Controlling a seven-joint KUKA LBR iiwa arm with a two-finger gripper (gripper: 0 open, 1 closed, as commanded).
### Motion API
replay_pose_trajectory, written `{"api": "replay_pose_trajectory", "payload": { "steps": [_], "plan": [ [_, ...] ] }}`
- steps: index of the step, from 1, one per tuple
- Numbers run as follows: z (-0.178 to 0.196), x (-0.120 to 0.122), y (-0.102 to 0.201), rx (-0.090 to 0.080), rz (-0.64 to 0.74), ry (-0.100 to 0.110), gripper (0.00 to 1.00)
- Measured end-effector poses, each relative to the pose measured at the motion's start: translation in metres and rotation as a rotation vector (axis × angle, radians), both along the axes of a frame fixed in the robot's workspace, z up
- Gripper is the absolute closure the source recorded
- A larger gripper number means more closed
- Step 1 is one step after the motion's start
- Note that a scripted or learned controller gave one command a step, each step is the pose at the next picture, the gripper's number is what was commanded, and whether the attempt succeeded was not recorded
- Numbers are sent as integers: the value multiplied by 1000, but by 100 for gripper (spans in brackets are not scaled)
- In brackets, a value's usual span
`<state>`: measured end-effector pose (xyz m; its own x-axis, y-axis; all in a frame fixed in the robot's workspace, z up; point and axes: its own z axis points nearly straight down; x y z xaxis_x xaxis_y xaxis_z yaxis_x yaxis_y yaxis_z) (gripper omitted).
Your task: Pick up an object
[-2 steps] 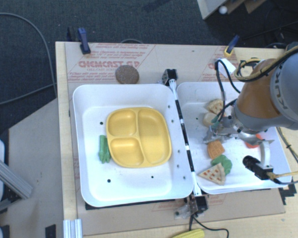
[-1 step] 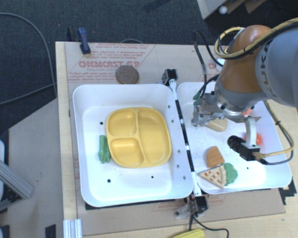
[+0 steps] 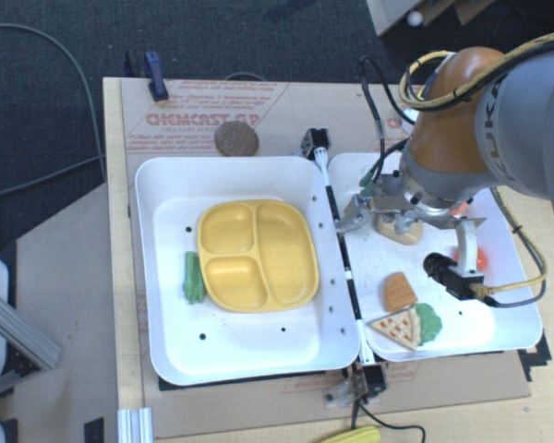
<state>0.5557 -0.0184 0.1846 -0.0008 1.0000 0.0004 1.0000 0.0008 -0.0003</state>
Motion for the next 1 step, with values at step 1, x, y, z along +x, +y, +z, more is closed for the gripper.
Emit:
{"api": "replay_pose_trajectory", "payload": {
  "steps": [1],
  "plan": [
    [-51,-5,-78,-1,-2,2,0]
  ]
}}
